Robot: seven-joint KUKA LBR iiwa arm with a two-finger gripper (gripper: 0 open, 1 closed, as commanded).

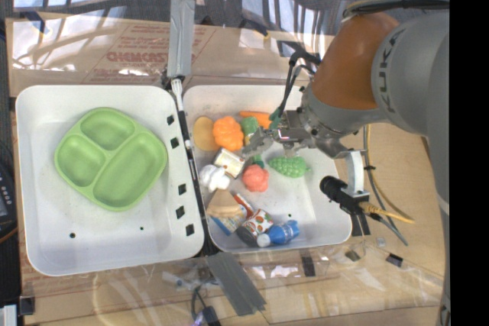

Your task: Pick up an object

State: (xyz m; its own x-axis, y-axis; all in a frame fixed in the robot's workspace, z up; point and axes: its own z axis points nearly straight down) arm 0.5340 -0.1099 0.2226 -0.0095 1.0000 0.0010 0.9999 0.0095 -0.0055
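While tool (263,140) hovers, carrot (256,117) (orange) seemingly lies crosswise.

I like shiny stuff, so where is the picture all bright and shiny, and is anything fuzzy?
In the camera view, bright window-like glare streaks the clear plastic behind the bins and the strip along the bench's front edge; the green plate and the toy food look fairly sharp; the gripper sits in the arm's shadow, so its fingers look murky.

Arm (382,80) hangs over right bin (325,229) of toy food; green plate (111,156) in left bin (46,233).
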